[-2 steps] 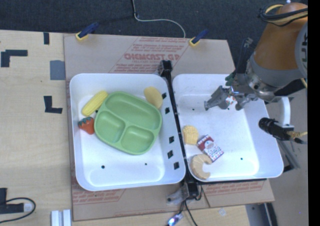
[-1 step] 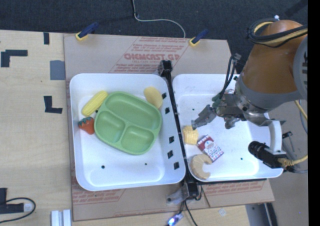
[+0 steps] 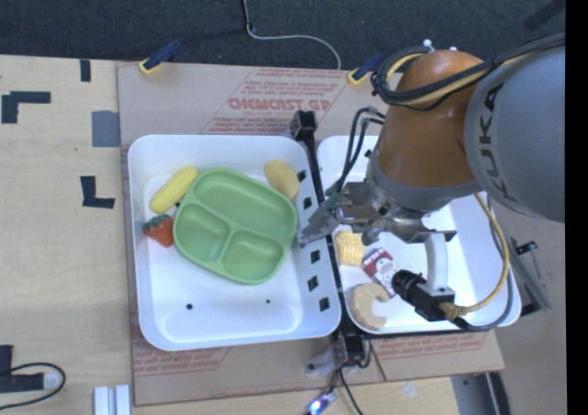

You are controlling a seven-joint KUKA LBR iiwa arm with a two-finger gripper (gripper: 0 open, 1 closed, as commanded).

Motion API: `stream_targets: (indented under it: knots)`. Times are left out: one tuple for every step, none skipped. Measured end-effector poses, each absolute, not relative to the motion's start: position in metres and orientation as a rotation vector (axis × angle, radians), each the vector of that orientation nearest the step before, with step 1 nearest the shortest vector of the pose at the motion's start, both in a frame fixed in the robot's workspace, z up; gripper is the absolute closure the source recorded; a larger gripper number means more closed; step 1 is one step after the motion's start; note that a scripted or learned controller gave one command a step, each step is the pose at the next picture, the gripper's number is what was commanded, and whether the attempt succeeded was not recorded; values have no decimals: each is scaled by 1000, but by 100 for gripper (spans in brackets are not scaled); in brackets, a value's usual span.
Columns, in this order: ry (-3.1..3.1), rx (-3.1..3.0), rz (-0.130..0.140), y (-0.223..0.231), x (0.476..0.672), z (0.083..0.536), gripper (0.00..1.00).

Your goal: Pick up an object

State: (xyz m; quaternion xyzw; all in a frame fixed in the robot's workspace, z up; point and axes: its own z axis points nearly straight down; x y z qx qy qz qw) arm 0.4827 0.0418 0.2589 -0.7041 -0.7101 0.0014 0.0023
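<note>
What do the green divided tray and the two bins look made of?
Green tray: likely moulded plastic, matte, with rounded compartment ridges and even colour. Left bin and right bin: probably thin formed plastic, white and slightly glossy, with smooth rounded rims; the camera view leaves the exact material open.

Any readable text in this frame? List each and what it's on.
"KUKA": on the grey arm, running down its side, letters partly cut by the angle.
"CHEMCAST GP" (best guess, blurred): red print on the cardboard sheet under the bins.
Smaller red lines around that print: too blurred to read.
Red and white wrapper in the right bin: print too small to read.
</note>
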Motion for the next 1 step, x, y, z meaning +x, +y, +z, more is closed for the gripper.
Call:
stream_targets:
  knots:
    - [-2233,-2217,-13,72,484,361,0]
